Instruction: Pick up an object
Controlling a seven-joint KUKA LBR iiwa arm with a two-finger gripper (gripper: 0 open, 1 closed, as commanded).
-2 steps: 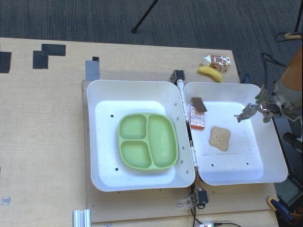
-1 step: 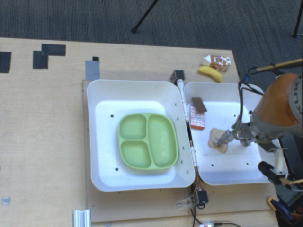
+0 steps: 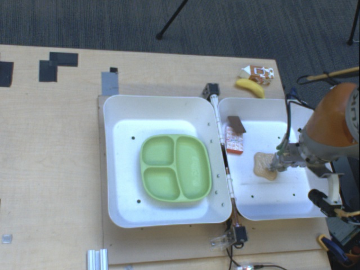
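Bread-coloured and flat, the tan slice [image 3: 263, 166] lies on the floor of the right bin [image 3: 292, 207], roughly at that bin's middle; it has a rounded, slightly uneven outline, a pale beige face and a faintly darker edge, and its right part is covered by the gripper [image 3: 277, 165]. The gripper stands directly over that right edge of the tan slice, at the end of the grey arm [image 3: 323, 151] with its orange band [image 3: 337, 117], which comes in from the right of the slice. How wide the pincer stands, and whether it has any hold on the slice, cannot be told from this slanted overhead look, since the wrist hides the tips. To the upper left of the tan slice, still in the right bin, lies a small red-and-white packet [image 3: 234, 142], and touching that packet's upper end is a dark brown bar [image 3: 235, 124]. Further left of the slice, in the left bin [image 3: 118, 151], sits a light green divided plate [image 3: 175, 168] with three compartments. Above the slice, outside the bins on the wooden bench [image 3: 50, 167], rests a yellow banana [image 3: 250, 87] with a small carton [image 3: 259, 73] just beside it.
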